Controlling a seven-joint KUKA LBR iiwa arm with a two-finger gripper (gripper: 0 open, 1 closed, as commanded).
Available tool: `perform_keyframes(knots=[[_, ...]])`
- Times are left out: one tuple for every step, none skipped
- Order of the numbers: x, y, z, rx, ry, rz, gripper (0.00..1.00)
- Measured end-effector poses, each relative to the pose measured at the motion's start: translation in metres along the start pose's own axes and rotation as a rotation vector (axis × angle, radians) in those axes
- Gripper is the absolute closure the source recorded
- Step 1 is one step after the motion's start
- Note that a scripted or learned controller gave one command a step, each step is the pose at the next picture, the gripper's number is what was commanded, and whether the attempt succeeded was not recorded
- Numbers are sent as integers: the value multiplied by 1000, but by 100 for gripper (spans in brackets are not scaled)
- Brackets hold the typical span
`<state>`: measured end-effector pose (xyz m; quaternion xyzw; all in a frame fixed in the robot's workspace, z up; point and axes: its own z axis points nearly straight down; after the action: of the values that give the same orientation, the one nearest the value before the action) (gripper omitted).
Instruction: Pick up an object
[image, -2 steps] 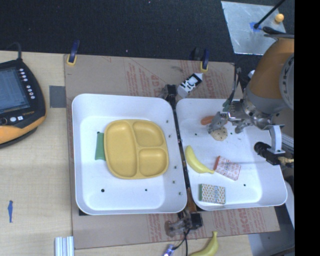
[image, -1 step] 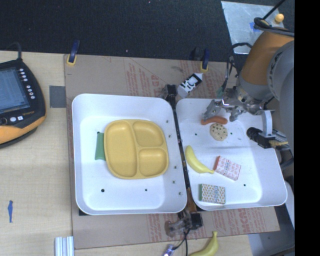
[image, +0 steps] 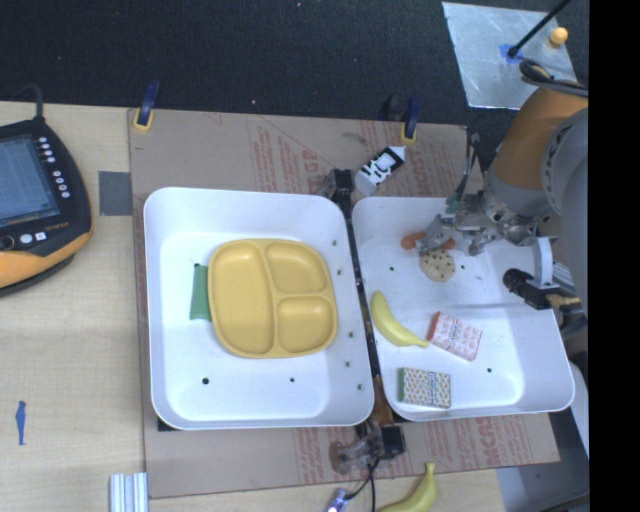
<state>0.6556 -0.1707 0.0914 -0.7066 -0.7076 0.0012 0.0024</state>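
The right bin (image: 530, 385) holds a yellow banana (image: 393, 323), a round speckled cookie (image: 437, 265), a small orange-red piece (image: 412, 241), a pink patterned packet (image: 456, 336) and a green patterned packet (image: 425, 387). My gripper (image: 447, 231) hangs low over the bin's far side, just above the cookie and beside the orange-red piece. Nothing shows between its fingers.
The left bin (image: 170, 300) carries a yellow divided tray (image: 272, 296) lying over a green item (image: 199, 292). A teach pendant (image: 35, 200) rests at the far left. Another banana (image: 415, 493) lies on the bench below the bins. Clamps (image: 408, 118) hold the cardboard's far edge.
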Motion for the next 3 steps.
perform_keyframes(knots=[[0, 0, -11, 1, 0, -5, 100], [34, -15, -19, -1, -1, -4, 100], [104, -83, -100, -1, -2, -5, 100]])
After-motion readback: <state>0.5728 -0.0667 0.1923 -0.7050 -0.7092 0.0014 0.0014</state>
